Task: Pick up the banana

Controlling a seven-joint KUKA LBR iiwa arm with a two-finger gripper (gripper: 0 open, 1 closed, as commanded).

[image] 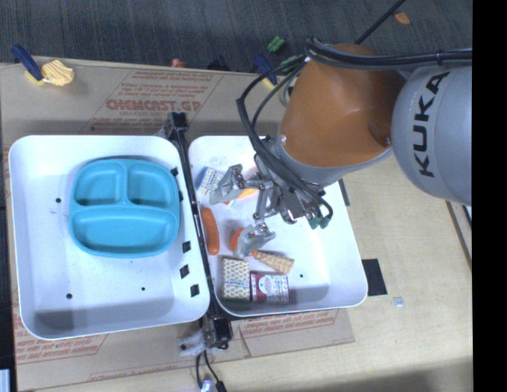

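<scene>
Bench: brown cardboard-covered top (147, 96) over dark carpet, bearing two shallow white plastic bins side by side; I'm looking down on it at a slant.
Left bin (33, 243): holds a light blue divided plastic tray (122, 207).
Right bin (339, 256): cluttered with an orange sausage-shaped toy (209, 229), a tan waffle cone (274, 260), a small patterned cracker box (234, 278) and a red-and-white carton (270, 287).
Gripper (255, 209): low over the middle of the right bin, under the orange wrist band; I cannot tell how far open it is or whether it has anything.
Banana: I can't pick it out for sure. A yellow-orange sliver (248, 192) just beside the gripper is my best guess; the rest is hidden.
Handling: I'd expect a light, smooth, curved toy that may roll or slip, best pinched across its middle.
Long axis: the sliver runs roughly left to right; too little shows to say which way it points.
</scene>
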